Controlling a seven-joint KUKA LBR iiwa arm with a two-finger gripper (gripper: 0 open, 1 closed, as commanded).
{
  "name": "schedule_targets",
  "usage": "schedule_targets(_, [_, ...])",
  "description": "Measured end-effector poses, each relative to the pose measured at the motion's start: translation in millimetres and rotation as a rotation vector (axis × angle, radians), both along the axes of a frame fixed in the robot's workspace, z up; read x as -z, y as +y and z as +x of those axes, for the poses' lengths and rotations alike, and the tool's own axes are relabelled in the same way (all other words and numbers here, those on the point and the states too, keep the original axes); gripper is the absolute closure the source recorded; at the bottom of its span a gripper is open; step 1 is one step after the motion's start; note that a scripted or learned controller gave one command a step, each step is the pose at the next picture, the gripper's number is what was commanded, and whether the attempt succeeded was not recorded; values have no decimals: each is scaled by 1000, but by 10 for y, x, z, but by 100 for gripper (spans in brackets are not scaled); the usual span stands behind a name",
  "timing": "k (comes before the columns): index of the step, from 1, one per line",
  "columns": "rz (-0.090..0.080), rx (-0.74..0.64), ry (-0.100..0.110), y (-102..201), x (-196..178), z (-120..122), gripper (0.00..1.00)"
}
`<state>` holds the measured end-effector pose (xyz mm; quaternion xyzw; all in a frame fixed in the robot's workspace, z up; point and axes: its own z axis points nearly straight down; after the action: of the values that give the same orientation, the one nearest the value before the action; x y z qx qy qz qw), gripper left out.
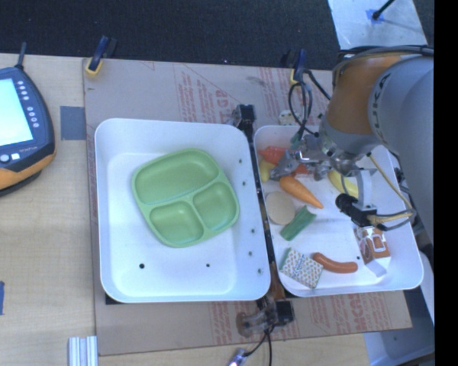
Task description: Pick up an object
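The grey arm with its orange band reaches in over the right-hand shallow white bin (401,280), and its gripper (311,161) hangs low at the far end of that bin, just above the thick end of the orange plastic carrot (301,191); whether the gripper is spread or pressed together cannot be told from this slanted view, since the wrist and cables crowd the tips. To do the step well, it seems wise to settle the gripper squarely across the carrot's narrow width and not along its length, coming straight down so the tips pass either side without nudging the neighbours, then close firmly before lifting. The carrot is a smooth, tapering toy lying flat, pointing toward the near right, with a small red-orange piece (272,155) just beside its thick end, a pale round disc (278,205) touching or nearly touching its near side, and a green wedge-shaped piece (298,223) close below. Its slick, rounded surface could slip from a shallow pinch. The left-hand white bin (114,265) carries a green divided plastic plate (185,197), well apart from the action on the table (38,280).
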<state>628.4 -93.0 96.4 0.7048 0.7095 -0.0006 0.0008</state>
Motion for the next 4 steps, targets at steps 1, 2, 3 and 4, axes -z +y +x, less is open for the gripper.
schedule_targets(1, [9, 13, 44, -26, 32, 189, 0])
schedule_targets(2, [10, 13, 47, -32, 37, 204, 0])
schedule_targets(3, [11, 14, 47, -40, 40, 205, 0])
schedule_targets(4, [10, 11, 48, -54, -69, 208, 100])
